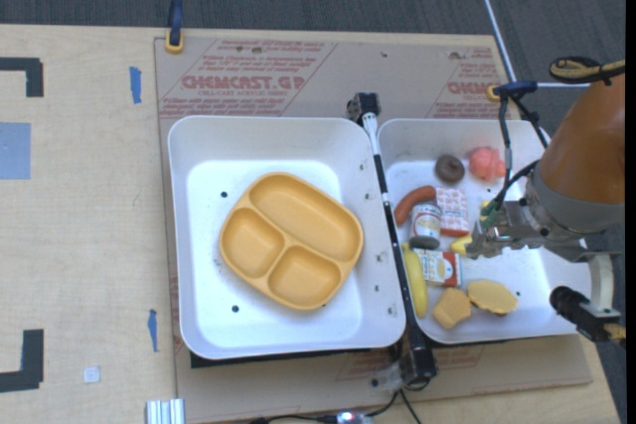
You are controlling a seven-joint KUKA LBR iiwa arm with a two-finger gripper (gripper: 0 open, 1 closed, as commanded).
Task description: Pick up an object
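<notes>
Camera view, from above at a slant: two white bins sit side by side on a brown board (298, 74) laid on a pale wooden bench (79, 243). The left bin (189, 213) holds a yellow plate (290, 240) with three compartments, lying flat near the bin's middle. The right bin (397, 139) holds a cluster of small play-food items. A brown doughnut (450, 169) and a pink item (485, 162) lie toward the far side, just beside each other. A red sausage (414, 204) lies tilted near the bin's left wall, with a small can (426, 223) and a white-and-red packet (453, 209) just beside it. A banana (414, 283) lies along the left wall nearer the camera, next to a second labelled packet (437, 267). Two yellow-tan pieces, a chunk (452, 309) and a flatter slice (493, 297), rest near the front edge. The arm (586, 164) enters from the right, its orange band above the grey wrist. The gripper (484, 241) hangs low over the right bin, close to the packets and can; whether its fingers are spread or closed, and whether anything lies between them, cannot be told. A blue clamp (175, 23) sits on the board's far left corner.
</notes>
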